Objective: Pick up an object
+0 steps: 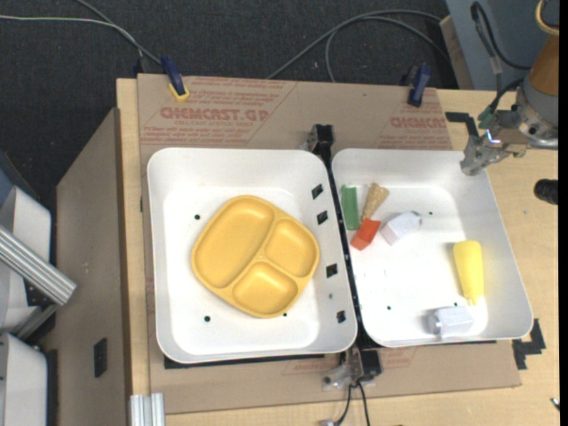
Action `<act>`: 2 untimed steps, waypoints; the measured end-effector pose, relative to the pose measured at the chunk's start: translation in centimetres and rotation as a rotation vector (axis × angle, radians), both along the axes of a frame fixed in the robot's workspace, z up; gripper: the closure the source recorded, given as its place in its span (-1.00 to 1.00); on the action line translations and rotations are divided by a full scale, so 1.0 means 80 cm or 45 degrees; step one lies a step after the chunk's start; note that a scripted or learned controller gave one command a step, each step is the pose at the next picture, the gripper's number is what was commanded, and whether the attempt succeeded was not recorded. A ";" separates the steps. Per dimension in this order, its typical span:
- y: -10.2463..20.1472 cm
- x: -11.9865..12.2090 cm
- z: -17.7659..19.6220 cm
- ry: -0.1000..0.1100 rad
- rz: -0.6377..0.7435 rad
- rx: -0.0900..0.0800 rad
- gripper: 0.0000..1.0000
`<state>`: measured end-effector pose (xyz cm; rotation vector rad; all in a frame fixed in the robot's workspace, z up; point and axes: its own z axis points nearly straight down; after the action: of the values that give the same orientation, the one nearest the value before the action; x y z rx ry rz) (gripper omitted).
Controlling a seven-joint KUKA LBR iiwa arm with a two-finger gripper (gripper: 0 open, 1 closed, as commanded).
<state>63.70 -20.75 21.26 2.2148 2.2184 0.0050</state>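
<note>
Poised at the upper right of the scene, the tool [477, 156] hangs just over the far right corner of the right bin [497, 327], with nothing visible between its fingers; whether those fingers are spread or closed cannot be told from this angle. Its grey arm [532, 105] enters from the right edge.

Below and to its left, the right bin holds a loose scatter of small things. A green block [351, 206] lies along the bin's left wall, with a tan cone-shaped piece [375, 199] just beside it and an orange-red block [365, 234] just below both. A small white object [402, 226] rests near the orange-red block, to its right. A yellow bottle-shaped object [469, 270] lies lengthwise near the bin's right wall, well apart from that cluster. A grey-and-white object [451, 320] sits near the bin's front edge, just below the yellow one.

The left bin [169, 264] carries a yellow divided tray [255, 256] with three compartments, set at a tilt near the middle.

Both bins sit side by side on a brown cardboard sheet [231, 114] covering the surface, held at its far edge by two blue clamps [174, 79].
</note>
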 end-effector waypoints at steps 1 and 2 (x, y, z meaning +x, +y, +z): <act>0.000 0.002 0.058 0.000 0.000 0.000 1.00; 0.078 -0.001 0.059 0.010 0.007 0.008 1.00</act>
<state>63.60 -14.48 26.01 2.2158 2.2314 0.0033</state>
